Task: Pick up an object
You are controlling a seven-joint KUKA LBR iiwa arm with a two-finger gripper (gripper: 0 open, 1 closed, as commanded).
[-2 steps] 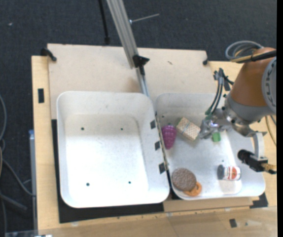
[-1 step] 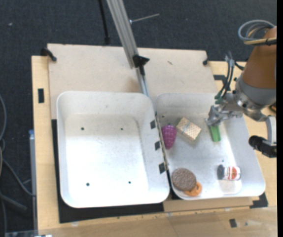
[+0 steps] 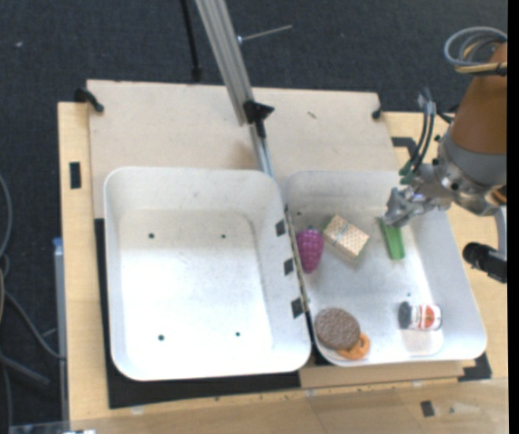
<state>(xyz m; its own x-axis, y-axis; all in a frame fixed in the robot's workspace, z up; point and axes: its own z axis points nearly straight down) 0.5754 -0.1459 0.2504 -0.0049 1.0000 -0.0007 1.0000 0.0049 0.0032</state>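
Care matters here: the end effector [image 3: 402, 208] should descend squarely over the green stick [image 3: 392, 240] lying in the right bin [image 3: 466, 289], just below it, and straddle its narrow width. Arm reaches in from the right, wrist angled down-left. Whether the end effector is spread or closed I cannot tell, and it seems to hold nothing
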